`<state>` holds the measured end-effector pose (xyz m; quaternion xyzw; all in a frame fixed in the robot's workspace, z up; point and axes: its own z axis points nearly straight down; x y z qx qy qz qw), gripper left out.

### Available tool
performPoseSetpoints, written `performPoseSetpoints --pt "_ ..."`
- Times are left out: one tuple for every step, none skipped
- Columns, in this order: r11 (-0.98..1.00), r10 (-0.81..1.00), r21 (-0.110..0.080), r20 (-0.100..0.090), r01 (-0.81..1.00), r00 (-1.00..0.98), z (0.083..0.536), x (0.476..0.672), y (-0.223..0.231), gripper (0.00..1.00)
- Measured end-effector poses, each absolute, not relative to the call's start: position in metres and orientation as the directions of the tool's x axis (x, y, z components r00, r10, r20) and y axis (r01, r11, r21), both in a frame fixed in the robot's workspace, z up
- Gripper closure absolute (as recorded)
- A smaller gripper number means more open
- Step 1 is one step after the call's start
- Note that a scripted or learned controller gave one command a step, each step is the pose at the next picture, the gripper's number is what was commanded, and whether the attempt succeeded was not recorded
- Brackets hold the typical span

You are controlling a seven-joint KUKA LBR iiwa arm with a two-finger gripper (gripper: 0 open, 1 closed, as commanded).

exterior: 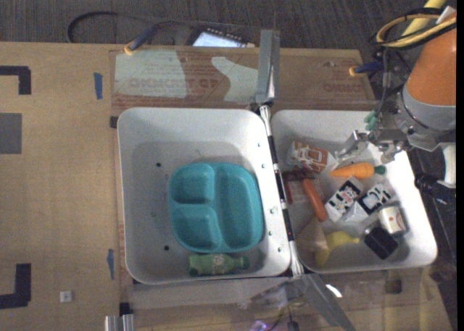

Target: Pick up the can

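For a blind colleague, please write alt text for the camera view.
A robot arm reaches from the right, its end effector above the right bin, which holds small items including a carrot and a can. The left bin holds a teal tray and a green bottle.

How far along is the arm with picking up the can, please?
Done: nothing yet; what looks like the can sits in the right bin, by its right wall. In hand: the pincer hovers over that bin's far end, beside the carrot. Left: reaching the can, gripping it, lifting it.
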<state>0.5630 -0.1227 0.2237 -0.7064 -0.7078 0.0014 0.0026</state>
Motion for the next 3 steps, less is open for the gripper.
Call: performPoseSetpoints --pt "-0.098 0.995 -0.001 0.001 0.995 0.098 0.128 0.536 -0.2 0.0" --pt "-0.193 0.981 0.065 -0.007 0.979 0.193 0.108 0.502 -0.188 0.0" --pt "-0.189 0.982 0.06 0.0 0.98 0.189 0.117 0.504 -0.184 1.0"
